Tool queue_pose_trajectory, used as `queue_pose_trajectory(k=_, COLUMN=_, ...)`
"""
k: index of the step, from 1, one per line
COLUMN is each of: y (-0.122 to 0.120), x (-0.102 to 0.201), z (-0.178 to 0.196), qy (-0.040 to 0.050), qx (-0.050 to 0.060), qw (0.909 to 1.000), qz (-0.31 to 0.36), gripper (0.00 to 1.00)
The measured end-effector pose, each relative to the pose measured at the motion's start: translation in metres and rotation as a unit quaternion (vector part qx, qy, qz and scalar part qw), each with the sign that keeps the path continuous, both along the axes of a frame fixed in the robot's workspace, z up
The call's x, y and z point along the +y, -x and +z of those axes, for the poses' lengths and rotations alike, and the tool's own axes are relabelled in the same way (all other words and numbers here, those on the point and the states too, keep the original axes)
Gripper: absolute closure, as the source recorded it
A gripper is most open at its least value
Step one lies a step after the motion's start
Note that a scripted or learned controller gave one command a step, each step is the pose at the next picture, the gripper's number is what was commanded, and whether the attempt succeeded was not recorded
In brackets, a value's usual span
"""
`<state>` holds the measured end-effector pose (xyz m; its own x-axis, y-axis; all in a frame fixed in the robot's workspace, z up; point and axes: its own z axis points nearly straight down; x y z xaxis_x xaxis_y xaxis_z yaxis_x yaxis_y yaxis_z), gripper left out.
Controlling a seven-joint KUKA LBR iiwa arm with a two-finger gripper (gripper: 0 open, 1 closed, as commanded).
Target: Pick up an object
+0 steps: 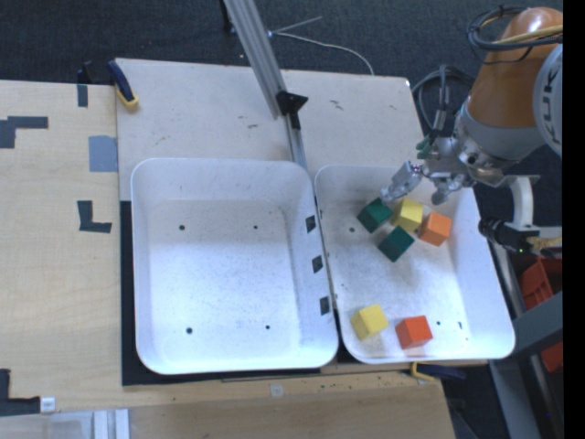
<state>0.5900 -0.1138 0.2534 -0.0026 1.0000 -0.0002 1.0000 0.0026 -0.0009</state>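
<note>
Gripper (422, 183) above right bin's (480, 273) block cluster; cubes, no long axis; grip state unclear, yellow block (409, 214) partly hidden.

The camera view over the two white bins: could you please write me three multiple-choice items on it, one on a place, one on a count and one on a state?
1. Where do the small coloured cubes lie?
A. in the left shallow white bin
B. in the right shallow white bin
C. on the wooden bench top

2. How many cubes are there in all?
A. four
B. six
C. eight

3. How does the grey two-finger gripper stand to the cubes?
A. above the upper cluster, no cube between its fingers
B. lifting an orange cube high
C. pressed on the lower yellow cube

Answers:
1 B: all cubes sit inside the right shallow white bin, none in the left shallow white bin.
2 B: two green, two yellow, two orange.
3 A: the grey two-finger gripper hangs by the upper cluster, no cube seen in its grasp.
</note>
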Motion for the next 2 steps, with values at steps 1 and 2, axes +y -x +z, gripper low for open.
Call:
queue_pose_trajectory(k=1, y=-0.0407, x=0.0203, z=-0.1366, qy=0.0019, qx=-0.007, qw=1.0, qz=-0.001, gripper=0.0)
queue_pose_trajectory(k=2, y=-0.0414, x=0.021, z=-0.1278, qy=0.0023, qx=-0.008, qw=1.0, qz=0.001, gripper=1.0)
